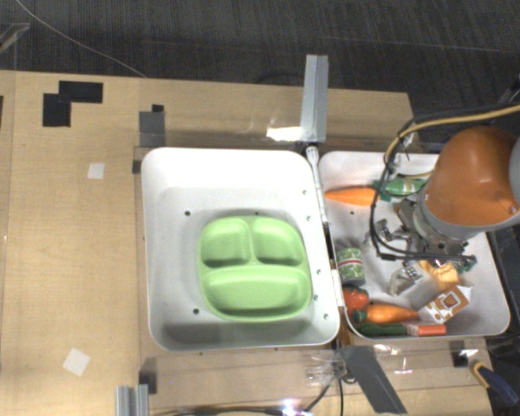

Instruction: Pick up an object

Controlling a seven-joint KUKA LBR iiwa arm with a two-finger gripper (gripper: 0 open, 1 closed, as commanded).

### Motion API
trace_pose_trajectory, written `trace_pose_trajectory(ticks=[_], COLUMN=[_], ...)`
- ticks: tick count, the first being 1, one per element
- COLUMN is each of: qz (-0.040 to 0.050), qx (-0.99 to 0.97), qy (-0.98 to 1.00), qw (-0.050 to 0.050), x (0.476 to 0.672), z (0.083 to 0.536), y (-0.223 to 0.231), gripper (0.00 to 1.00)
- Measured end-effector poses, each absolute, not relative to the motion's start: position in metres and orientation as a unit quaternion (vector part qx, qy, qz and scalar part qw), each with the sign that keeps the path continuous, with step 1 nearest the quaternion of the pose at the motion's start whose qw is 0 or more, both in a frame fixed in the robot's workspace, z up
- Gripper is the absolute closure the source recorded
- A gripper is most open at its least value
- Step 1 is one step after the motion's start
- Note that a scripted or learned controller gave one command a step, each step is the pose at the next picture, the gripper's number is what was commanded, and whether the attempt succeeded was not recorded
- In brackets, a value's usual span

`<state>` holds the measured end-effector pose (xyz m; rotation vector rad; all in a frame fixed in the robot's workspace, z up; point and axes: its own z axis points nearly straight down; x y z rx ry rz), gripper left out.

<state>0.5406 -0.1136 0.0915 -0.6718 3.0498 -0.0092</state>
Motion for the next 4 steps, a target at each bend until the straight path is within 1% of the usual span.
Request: trace_pose_trajectory(ticks=[1,2,3,4], qz=[-0.0037,-0.0036,-0.0031,-0.0037], qx=[-0.233,-0.236,-0.377,-0.364], qy=[0.972,0.972,0.926,0.931], qw=[0.010,0.013,0.008,0.010], x=[0.556,0.522,0.586,0.536], z=[0.092,0.092,0.091,0.092], y=[-0.084,-0.084,-0.083,-0.100], gripper=[0.00,0.00,0.00,0.00])
